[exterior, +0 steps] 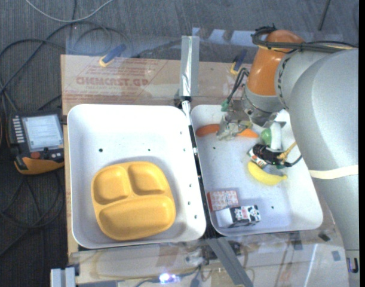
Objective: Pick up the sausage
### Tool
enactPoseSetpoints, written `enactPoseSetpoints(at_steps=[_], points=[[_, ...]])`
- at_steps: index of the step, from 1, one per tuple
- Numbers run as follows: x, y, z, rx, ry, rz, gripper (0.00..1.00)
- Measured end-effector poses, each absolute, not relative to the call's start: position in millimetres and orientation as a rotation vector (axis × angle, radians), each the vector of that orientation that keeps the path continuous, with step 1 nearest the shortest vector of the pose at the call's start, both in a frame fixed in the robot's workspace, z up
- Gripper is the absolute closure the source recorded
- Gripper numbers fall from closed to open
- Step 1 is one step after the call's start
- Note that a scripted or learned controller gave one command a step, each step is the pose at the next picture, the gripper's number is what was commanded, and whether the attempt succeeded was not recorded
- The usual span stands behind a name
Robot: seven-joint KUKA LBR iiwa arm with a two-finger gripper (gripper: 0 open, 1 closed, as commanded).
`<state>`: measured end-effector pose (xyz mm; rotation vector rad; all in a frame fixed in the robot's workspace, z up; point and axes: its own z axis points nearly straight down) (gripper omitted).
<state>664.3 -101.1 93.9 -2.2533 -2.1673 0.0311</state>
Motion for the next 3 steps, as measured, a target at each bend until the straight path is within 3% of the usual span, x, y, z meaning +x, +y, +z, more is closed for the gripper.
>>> enactPoseSetpoints(at_steps=[1,2,3], points=[[663.5,-101.6,93.2,-2.253,-2.165,0.034,0.00],[663.0,-101.9,97.9,-2.249,-2.165,0.045,1.00],[662.6,-102.1,97.6,-2.248,-2.165,0.047,0.00]])
